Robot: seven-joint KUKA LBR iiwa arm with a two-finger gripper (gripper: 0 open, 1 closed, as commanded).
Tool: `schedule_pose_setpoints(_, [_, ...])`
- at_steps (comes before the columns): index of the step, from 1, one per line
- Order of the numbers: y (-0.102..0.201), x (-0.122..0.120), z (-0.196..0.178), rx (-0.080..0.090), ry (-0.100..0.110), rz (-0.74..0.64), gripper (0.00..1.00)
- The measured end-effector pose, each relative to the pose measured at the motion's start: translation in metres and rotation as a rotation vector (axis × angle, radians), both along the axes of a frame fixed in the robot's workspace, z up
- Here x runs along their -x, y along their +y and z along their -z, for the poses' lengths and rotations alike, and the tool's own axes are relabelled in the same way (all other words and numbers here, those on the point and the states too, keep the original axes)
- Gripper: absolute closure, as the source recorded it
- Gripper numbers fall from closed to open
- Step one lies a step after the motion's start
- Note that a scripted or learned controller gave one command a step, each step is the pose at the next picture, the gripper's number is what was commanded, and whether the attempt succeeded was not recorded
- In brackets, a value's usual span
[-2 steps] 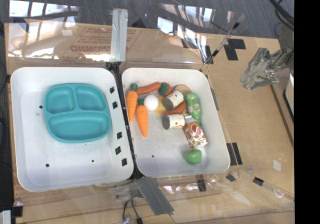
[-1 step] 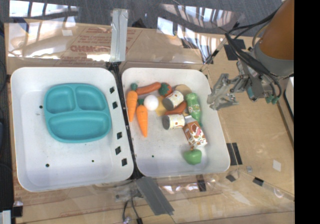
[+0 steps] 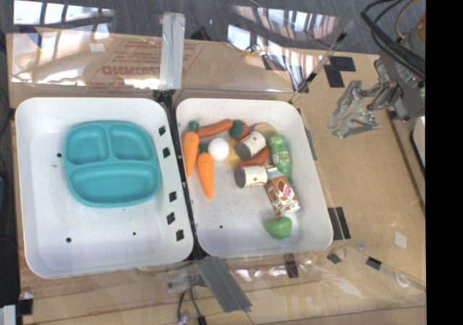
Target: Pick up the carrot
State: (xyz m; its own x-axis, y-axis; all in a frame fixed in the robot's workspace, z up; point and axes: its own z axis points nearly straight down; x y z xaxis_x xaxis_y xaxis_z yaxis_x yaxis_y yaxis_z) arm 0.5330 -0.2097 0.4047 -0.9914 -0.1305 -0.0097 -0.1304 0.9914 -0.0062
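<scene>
I see the gripper (image 3: 352, 115) hanging over the bench past the right bin's (image 3: 307, 240) far right corner, jaws spread, pinching nothing. The carrot (image 3: 206, 174) lies near that bin's left wall among toy food. The left bin (image 3: 43, 244) holds a teal tray (image 3: 112, 162).

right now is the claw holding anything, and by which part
Nothing is held. The claw hangs over the bare bench, right of the bins, with nothing between its fingers; the carrots lie in the right bin.
</scene>
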Motion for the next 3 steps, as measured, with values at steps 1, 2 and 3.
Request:
schedule_pose_setpoints(1, [0.000,0.010,-0.093,0.004,-0.005,-0.113,1.00])
schedule_pose_setpoints(2, [0.000,0.013,0.082,-0.008,0.019,0.003,1.00])
schedule_pose_setpoints(3, [0.001,0.007,-0.095,0.003,-0.006,-0.036,1.00])
